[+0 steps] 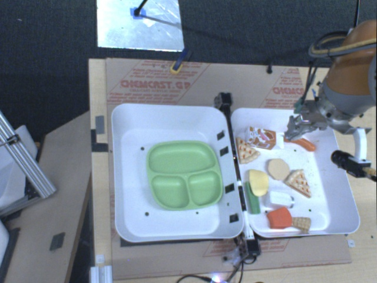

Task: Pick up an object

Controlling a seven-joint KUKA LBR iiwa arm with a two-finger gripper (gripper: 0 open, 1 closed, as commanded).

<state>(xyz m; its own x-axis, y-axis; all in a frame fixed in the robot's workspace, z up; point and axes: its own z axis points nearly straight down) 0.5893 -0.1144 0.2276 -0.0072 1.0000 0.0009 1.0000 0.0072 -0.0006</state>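
Carrot (304,144) just beneath pincer (296,128)

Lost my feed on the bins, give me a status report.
Gripper low over right bin, far corner. Orange carrot-like piece beside it, not seen held. Pizza slices, other toy food nearby; green tray in left bin.

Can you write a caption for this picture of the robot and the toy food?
Robot gripper hovers over an orange carrot in the right bin of toy food; a green plate sits in the left bin.
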